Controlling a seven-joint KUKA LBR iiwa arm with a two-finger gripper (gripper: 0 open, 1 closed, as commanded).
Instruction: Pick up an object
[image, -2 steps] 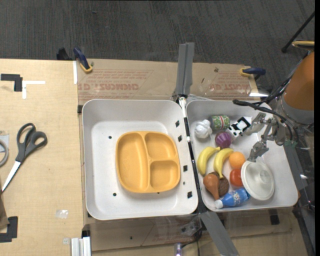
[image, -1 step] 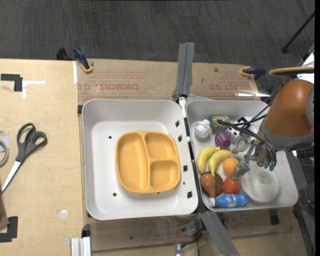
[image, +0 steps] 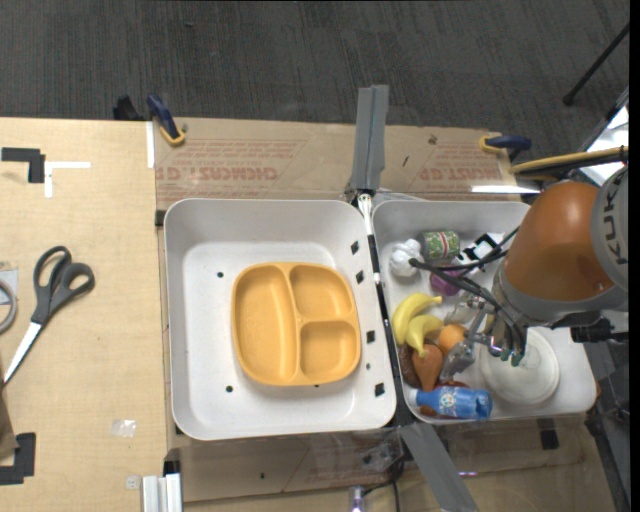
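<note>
The right bin (image: 500, 206) holds a pile of small items. Among them are a yellow banana (image: 413, 315), an orange carrot (image: 427, 368), a small orange ball (image: 451, 336) and a blue bottle (image: 455, 402) lying on its side. A green can (image: 440, 243) and a white lump (image: 404, 259) lie at the bin's far end. My gripper (image: 492, 339) hangs low over the middle of this bin, just right of the orange ball and at the left rim of a white bowl (image: 530, 372). The orange-banded wrist (image: 560, 245) hides what lies under it.
The left bin (image: 200, 300) holds an orange divided plate (image: 296, 323). Scissors (image: 45, 295) lie on the wooden bench at the far left. Blue clamps (image: 165, 118) sit at the back edge of the cardboard. A grey divider bar (image: 368, 140) runs between the bins.
</note>
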